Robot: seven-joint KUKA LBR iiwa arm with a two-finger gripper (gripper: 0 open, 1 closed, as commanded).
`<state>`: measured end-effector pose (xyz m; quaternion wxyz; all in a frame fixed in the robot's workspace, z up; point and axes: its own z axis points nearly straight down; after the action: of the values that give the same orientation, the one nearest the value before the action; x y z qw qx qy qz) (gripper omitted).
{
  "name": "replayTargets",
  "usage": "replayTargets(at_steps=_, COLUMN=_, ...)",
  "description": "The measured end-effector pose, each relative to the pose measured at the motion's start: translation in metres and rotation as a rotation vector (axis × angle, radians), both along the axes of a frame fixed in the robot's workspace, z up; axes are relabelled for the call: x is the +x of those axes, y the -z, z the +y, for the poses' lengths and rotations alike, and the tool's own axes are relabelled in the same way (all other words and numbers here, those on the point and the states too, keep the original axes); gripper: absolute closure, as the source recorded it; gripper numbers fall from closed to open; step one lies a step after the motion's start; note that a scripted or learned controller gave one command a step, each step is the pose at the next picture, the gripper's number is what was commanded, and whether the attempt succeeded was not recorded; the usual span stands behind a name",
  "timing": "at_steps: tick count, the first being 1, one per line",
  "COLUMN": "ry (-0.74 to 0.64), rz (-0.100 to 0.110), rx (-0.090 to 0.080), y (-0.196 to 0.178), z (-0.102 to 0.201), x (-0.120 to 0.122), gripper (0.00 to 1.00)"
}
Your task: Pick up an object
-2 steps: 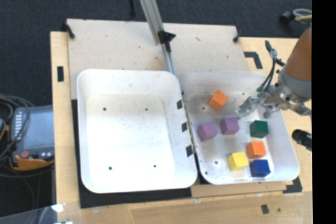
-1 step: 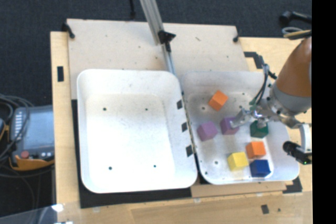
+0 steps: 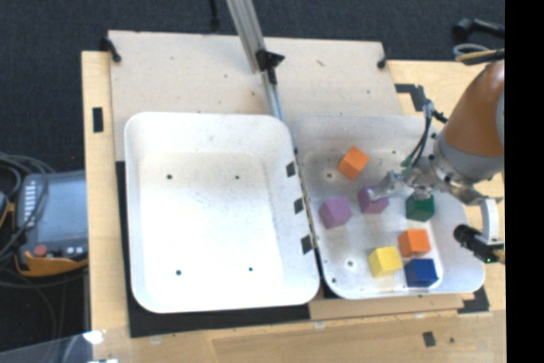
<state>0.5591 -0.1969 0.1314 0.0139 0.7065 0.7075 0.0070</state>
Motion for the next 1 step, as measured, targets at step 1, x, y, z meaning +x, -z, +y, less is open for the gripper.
replayTargets(at_steps=1, ry=0.006, rz=-0.006, rx=-0.001, y=-0.0102, z=-0.0011, x=0.0015, gripper=1.0)
